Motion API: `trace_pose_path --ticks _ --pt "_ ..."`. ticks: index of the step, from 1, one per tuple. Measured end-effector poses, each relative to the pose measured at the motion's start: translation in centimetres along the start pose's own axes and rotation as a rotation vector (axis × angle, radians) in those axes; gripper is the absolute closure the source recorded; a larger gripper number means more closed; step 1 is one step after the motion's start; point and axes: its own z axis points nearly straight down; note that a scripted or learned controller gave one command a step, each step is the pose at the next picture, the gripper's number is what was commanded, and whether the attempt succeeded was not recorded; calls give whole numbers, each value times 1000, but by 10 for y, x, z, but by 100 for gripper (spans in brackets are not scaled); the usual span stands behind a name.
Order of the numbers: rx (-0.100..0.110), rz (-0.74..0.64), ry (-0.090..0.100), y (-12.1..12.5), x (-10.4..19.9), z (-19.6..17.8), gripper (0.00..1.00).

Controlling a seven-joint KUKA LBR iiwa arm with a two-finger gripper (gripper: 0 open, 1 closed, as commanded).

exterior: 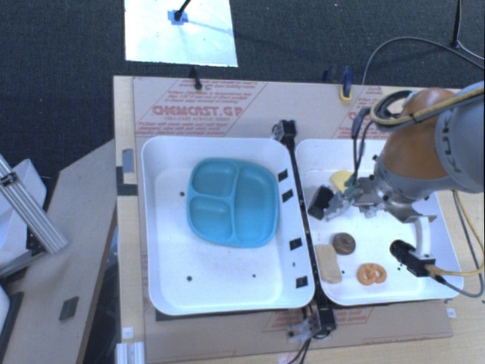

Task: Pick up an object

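My gripper (322, 202) hangs low over the left part of the right bin (436, 237), close to the divider between the two bins. Just behind it, and partly hidden by it, lies a yellow object (341, 179). In front of the gripper sits a small brown round piece (344, 243). A tan oblong piece (327, 263) lies near the bin's front left corner. An orange ring-shaped piece (371, 274) rests to the right of it. I see nothing held in the gripper.
The left bin (170, 279) holds a blue divided plate (231, 203). The arm's orange band (413, 146) and wrist cover the back right of the right bin. A black cable fitting (405, 255) hangs over its front right. Black clips (292, 218) line the divider.
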Motion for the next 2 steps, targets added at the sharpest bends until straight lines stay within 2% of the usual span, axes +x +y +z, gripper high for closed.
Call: trace_pose_path --ticks 1,2 --pt "2 1 0 0 0 52 0" --pt "-1 1 -1 1 0 39 100"
